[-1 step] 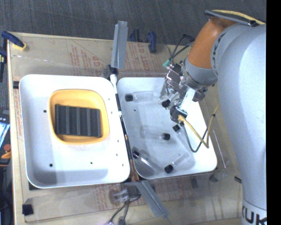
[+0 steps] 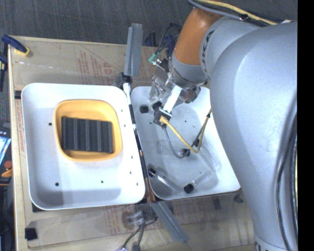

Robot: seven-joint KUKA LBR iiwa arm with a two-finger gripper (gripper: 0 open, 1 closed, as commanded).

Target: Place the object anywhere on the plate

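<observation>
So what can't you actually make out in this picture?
- Tool, camera view: too small and cluttered to tell whether it is open or shut, or holding anything.
- Right bin: the grey arm covers its right side.
- Clear objects at that bin's front: see-through and blurred; what they are is unclear.

Glossy white plastic bins [image 2: 42,192] — matt yellow plate [image 2: 86,109], smooth grey arm [image 2: 251,88].

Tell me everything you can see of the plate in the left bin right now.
The plate is a yellow-orange rounded rectangle with a raised, glossy rim, plastic by the look of it. A dark grey ribbed block lies flat across its centre, covering most of the inside. The plate sits level on the floor of the left bin, toward that bin's upper middle, apart from its walls. The end effector is over the right bin, well away from it.
</observation>
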